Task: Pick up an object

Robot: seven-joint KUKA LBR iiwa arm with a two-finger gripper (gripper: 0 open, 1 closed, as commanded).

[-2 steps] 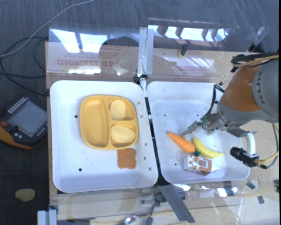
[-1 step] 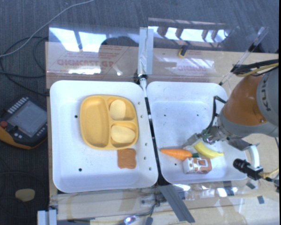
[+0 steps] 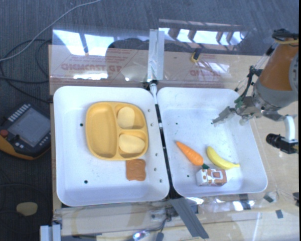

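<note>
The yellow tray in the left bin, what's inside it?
The yellow tray holds two pale round food pieces, one in its upper small compartment and one in the lower. Its long compartment looks bare. Anything beneath them is covered.

The light is bright and even. Shiny glare sits on the clear panels (image 3: 155, 49) behind the bins (image 3: 65, 185). Shadows are soft. The arm (image 3: 281, 74) looks a little blurry.

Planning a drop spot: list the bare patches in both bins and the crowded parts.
Right bin: bare floor across the far and middle part, between the gripper and the carrot. Crowded near edge: carrot, banana, small carton. Left bin: narrow margins around the yellow tray; the brown piece takes the near middle.
</note>
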